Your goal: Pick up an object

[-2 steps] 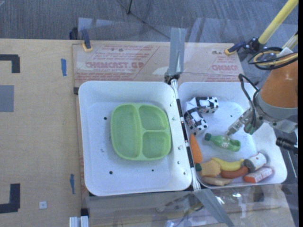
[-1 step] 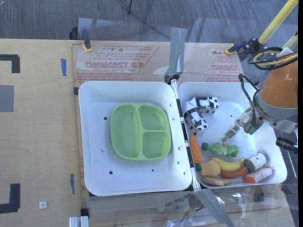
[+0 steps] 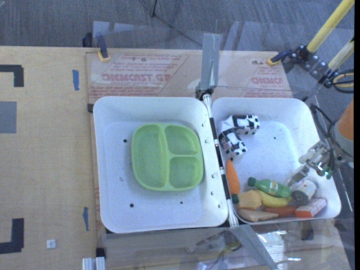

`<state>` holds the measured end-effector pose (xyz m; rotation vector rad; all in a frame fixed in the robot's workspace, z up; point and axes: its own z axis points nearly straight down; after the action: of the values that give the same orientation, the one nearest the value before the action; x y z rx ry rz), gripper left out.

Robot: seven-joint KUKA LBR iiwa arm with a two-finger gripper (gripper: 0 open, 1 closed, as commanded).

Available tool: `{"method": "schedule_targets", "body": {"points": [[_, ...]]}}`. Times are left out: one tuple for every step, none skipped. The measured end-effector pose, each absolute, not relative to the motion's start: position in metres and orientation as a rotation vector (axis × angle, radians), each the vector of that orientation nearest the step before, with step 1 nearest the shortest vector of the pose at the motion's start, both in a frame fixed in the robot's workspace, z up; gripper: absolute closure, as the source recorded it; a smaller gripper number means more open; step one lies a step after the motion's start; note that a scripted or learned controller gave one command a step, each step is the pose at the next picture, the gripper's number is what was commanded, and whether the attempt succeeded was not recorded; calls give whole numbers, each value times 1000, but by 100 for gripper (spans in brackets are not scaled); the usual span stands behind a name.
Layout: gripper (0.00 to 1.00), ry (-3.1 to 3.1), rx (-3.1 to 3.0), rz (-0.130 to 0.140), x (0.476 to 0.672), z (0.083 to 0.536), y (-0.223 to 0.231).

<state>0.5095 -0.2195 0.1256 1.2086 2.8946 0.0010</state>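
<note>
left bin (image 3: pixel 112 167): holds one green plate (image 3: pixel 167 156), three compartments, lying flat near the middle.

right bin (image 3: pixel 270 108): holds the loose items. toy cow (image 3: pixel 239 133), black and white, at the upper left by the divider. carrot (image 3: pixel 232 177), orange, along the left wall. in the lower corner, a heap: green bottle (image 3: pixel 271 187), banana (image 3: pixel 275 200) just below it, a tan piece (image 3: pixel 251 199) to their left, a red-and-white box (image 3: pixel 310 208) and a small can (image 3: pixel 302 192) to the right, all touching or crowded together.

gripper (image 3: pixel 316 163): low at the right wall of the right bin, just above the can and box. whether its fingers are apart or closed cannot be told at this size; nothing is seen between them.

step in hand, as judged: approach, no object yet lifted. any item in the right bin would serve; the can and bottle lie nearest.

next move calls for: settling on a single item, coming down over it squarely, and closing without catching a neighbour. the heap is tight, so a slip or a double catch looks likely; the cow stands apart and would be the cleaner target.
</note>
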Motion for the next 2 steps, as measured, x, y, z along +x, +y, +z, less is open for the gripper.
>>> {"method": "schedule_targets", "body": {"points": [[0, 2853, 1301, 2, 498, 149, -223], [0, 3006, 885, 2, 551, 200, -150]]}}
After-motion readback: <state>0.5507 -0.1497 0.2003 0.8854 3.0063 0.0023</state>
